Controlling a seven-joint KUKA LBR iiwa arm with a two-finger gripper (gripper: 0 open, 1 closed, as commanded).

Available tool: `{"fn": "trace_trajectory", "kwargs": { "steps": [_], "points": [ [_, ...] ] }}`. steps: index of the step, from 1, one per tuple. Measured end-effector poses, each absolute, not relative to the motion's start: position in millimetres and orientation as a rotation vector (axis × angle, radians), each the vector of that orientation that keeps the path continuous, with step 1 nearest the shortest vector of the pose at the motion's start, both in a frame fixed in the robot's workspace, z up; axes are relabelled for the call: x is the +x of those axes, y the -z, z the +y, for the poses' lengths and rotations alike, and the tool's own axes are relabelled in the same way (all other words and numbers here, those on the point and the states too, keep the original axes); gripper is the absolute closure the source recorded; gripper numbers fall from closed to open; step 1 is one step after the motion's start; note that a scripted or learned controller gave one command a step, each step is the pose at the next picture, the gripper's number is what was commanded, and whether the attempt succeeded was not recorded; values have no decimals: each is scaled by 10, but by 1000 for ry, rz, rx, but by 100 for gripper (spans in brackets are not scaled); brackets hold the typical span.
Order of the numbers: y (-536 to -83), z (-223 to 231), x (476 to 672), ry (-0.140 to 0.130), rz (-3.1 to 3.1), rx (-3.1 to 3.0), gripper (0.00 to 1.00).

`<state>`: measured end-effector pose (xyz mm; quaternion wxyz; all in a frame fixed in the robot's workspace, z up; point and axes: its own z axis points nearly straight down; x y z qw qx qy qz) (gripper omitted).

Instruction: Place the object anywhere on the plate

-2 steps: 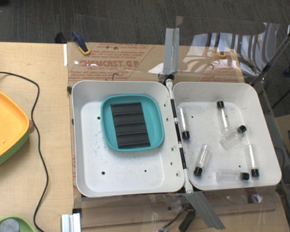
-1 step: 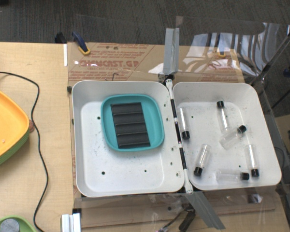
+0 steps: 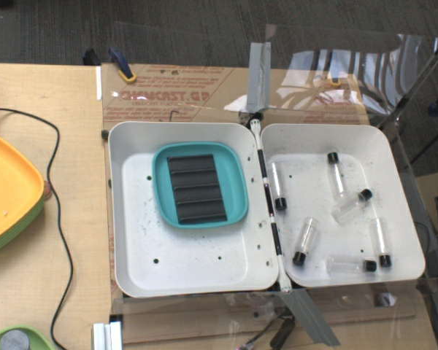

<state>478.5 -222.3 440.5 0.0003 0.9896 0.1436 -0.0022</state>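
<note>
A: Vials (image 3: 338, 173) are seen scattered in the right bin (image 3: 394, 155), clear tubes with black caps, all well apart from the teal plate (image 3: 236, 188). Why is nothing on it?

B: No placing appears to have been done yet. The plate is set in the left bin (image 3: 131, 254), with a dark ribbed insert (image 3: 196, 189) at its middle, presumably as the landing spot.

A: Which vial could be taken first?

B: The one lying just beside the divider (image 3: 278, 188) is nearest the plate, though the wall may hinder a grasp.

A: And the gripper's state?

B: It cannot be told.
</note>
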Motion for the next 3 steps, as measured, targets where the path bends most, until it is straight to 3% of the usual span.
{"fn": "trace_trajectory", "kwargs": {
  "steps": [1, 3],
  "points": [
    [-4405, -2222, 4785, 7, 319, 3125, 0],
    [-4400, -2215, 4970, 8, 322, 3124, 0]
  ]
}}
